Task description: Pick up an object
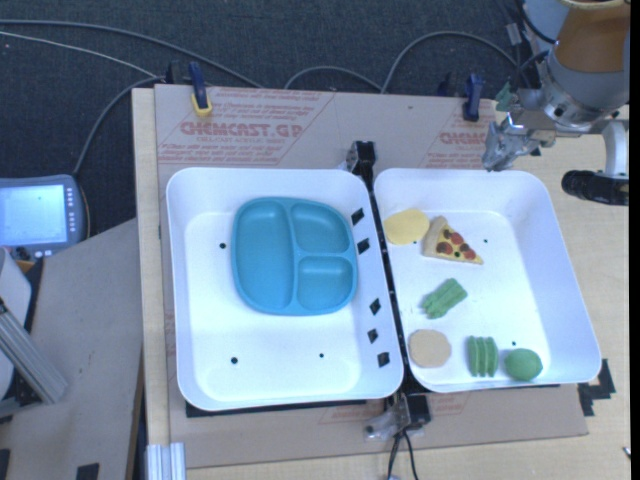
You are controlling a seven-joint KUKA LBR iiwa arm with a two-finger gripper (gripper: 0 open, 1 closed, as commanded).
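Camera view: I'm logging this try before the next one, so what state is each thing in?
Gripper: raised over the far rim of the right bin, holding nothing.
Blue tray: flat in the left bin, nothing on it.
Pizza slice: lying flat.
Green ball: resting at the near wall.

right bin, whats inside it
In the right bin: a yellow disc, pizza slice, green leafy piece, tan disc, ridged green piece and green ball. Nothing looks covered.

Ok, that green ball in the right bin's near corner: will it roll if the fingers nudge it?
Probably. The green ball looks round and smooth, so a nudge may send it rolling. The bin wall beside it would likely stop it. It looks like toy food, so probably light.
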